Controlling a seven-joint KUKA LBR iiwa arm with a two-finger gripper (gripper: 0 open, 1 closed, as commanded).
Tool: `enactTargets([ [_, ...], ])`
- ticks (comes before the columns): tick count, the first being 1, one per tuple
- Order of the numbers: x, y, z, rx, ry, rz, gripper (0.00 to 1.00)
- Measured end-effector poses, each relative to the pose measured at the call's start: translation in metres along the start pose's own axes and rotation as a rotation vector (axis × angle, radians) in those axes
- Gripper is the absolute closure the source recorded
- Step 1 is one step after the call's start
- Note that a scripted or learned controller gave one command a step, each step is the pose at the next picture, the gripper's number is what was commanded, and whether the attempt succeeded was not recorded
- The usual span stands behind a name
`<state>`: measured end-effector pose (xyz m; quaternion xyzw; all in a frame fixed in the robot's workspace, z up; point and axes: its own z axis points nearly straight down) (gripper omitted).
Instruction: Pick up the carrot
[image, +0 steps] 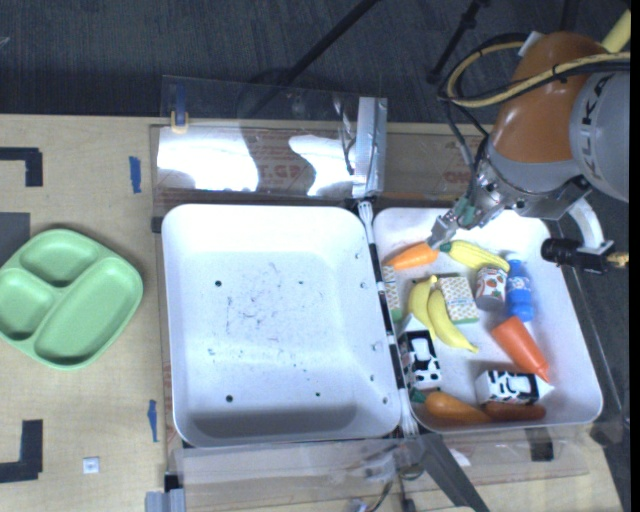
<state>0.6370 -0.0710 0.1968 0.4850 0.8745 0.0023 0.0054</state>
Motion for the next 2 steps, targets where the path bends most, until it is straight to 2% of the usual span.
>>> enactTargets([
  [1, 0.0, 0.0, 0.0, 0.0, 0.0, 0.0, 0.0],
  [2, -0.035, -0.013, 0.089, 0.008, 0.007, -0.058, 0.0],
])
